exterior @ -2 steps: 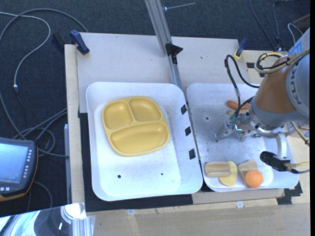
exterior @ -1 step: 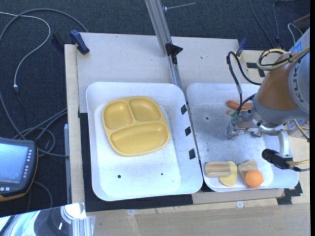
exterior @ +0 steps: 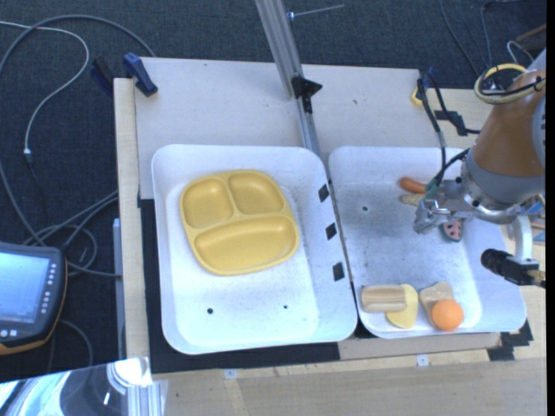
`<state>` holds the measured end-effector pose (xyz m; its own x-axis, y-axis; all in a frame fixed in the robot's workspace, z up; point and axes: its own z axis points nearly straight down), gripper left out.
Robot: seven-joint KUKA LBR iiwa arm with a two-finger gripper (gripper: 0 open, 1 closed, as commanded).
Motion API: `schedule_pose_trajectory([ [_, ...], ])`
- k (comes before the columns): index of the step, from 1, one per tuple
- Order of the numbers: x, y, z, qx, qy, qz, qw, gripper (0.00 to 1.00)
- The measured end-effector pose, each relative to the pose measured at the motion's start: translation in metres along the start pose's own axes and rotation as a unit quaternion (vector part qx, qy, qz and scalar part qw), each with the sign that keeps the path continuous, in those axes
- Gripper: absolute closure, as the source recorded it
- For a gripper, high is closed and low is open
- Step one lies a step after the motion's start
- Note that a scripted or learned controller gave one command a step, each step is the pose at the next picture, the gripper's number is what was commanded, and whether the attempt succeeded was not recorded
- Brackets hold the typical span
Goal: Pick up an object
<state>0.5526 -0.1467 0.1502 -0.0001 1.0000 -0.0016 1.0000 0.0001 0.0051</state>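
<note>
Small elongated orange carrot-like piece: right white bin, far side, just beside end effector | end effector: finger state cannot be told | near edge: tan block, yellow wedge, orange ball | left white bin: yellow three-compartment plastic tray

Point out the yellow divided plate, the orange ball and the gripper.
Yellow divided plate [exterior: 240, 221]: camera view, its centre ridge.
Orange ball [exterior: 447, 315]: camera view, its top.
Gripper [exterior: 431, 215]: camera view, its fingertips.

left bin: white, faint dark speckle | divided tray: mustard yellow | right bin: white, speckled | ball: orange | wedge: pale yellow | block: tan | arm: orange band over grey
</note>
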Motion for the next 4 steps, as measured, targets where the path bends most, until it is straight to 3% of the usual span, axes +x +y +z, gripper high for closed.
schedule_pose_trajectory([
  [2,0.003,0.003,-0.098,-0.001,0.0,-0.001,1.0,1.0],
  [3,0.053,0.017,-0.09,0.002,0.001,-0.003,1.0,1.0],
  [4,0.109,0.047,-0.095,0.0,0.002,-0.004,1.0,1.0],
])
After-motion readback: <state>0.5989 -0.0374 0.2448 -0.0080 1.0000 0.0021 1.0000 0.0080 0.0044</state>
